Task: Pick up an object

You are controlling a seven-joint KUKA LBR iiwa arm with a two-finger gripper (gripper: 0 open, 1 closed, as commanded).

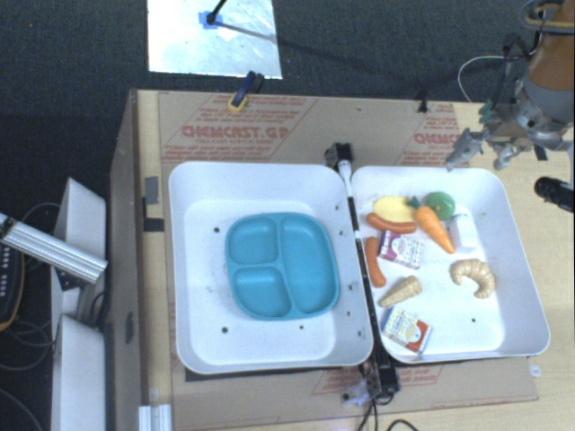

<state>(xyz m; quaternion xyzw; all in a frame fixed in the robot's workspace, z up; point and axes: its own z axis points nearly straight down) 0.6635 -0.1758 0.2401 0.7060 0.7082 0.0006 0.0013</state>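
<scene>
The right bin (521, 268) holds several toy foods. A yellow lemon (393, 208), a green vegetable (440, 202) and an orange carrot (436, 228) lie near its far side. Below them are two sausages (392, 225) (375, 260), a small carton (402, 250), a croissant (474, 277), a beige cone (401, 290) and a second carton (406, 330) at the near edge. My gripper (478, 158) hangs open above the bench just beyond the right bin's far rim, with nothing between its fingers, well apart from the food.
In the left bin (198, 241) lies a blue divided plate (281, 265). A black clip (341, 155) sits where the two bins meet at the far side. A silver sheet (214, 25) lies on the dark floor beyond the bench.
</scene>
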